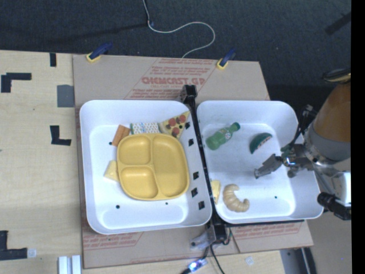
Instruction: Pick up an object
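The yellow plate hides most of the flat toys under its edges.

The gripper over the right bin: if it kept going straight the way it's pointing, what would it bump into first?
The gripper points left and slightly down across the right bin. Its line passes over bare white floor, just above the croissant. It would probably meet the croissant or the bin's left wall; depth is unclear.

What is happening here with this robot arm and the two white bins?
The arm reaches in from the right, and its gripper is low over the right bin, holding nothing. Near it in that bin lie a green bottle, a green and dark wedge-shaped toy and a croissant. The left bin holds a yellow divided plate lying on several small toy foods. Nothing is picked up yet.
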Controlling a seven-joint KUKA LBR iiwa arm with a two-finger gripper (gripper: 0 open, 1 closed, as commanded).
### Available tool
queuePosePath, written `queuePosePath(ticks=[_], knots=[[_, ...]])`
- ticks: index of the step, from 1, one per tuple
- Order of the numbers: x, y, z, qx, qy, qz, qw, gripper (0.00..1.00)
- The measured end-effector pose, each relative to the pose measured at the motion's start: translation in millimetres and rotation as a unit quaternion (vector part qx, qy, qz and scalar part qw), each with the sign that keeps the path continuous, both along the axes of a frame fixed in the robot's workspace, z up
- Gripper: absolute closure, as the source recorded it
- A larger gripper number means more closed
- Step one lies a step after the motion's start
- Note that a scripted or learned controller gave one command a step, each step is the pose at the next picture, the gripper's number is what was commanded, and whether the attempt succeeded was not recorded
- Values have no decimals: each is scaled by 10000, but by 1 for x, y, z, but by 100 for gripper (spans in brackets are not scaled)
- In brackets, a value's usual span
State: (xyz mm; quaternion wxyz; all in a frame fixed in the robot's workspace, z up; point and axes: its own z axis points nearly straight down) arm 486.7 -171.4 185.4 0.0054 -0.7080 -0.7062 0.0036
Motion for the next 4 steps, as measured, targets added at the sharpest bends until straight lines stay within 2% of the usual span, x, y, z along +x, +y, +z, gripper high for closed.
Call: queuePosePath(ticks=[1, 2, 3, 4], knots=[[3, 0, 5, -12, -51, 13, 10000, 0], [1, 11, -54, -2, -28, 18, 10000, 0], [1, 11, -101, -9, -57, 12, 10000, 0], [1, 11, -90, -20, -69, 17, 10000, 100]])
